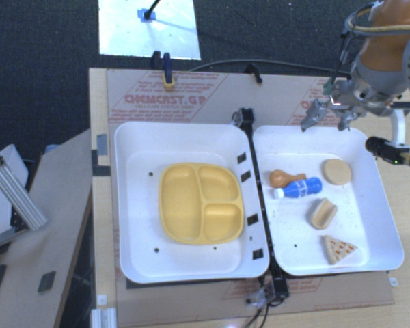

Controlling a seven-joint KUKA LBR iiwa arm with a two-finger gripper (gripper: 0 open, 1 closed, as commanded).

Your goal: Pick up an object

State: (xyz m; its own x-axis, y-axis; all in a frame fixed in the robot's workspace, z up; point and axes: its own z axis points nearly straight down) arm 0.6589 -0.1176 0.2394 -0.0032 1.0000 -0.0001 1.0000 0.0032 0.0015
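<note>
Tool (328,117) is seen spread and unloaded above the right white bin's (383,183) far rim; the round tan disc (337,171) lies nearest, toward the camera.

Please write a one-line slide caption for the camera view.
Robot hand open above right white bin holding blue plastic bottle; yellow divided plastic tray in left bin.

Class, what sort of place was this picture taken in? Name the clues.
Probably a robotics lab test bench: a robot arm's claw hangs over two white bins, toy food such as a pizza slice fills one, and cables run along the bench.
</note>
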